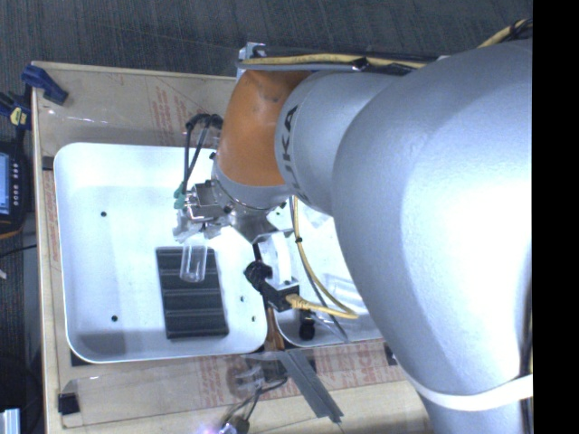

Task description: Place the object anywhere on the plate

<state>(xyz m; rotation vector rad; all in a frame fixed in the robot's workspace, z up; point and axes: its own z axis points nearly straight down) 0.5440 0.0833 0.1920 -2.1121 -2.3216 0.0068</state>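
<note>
One dark ribbed block (191,294) lies flat in the left bin (90,242), toward its near edge, long axis running from far to near edge. We see the gripper (194,262) over its far end, translucent fingers slightly apart, not clamped. We fear a grasp so off-centre may tip it.

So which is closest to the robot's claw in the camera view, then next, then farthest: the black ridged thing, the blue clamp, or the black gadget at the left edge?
From the gripper, nearest first:
1. The black ridged block, right under it in the left bin.
2. The dark device, on the bench's left edge.
3. The blue clamp, at the bench's far left corner.
</note>
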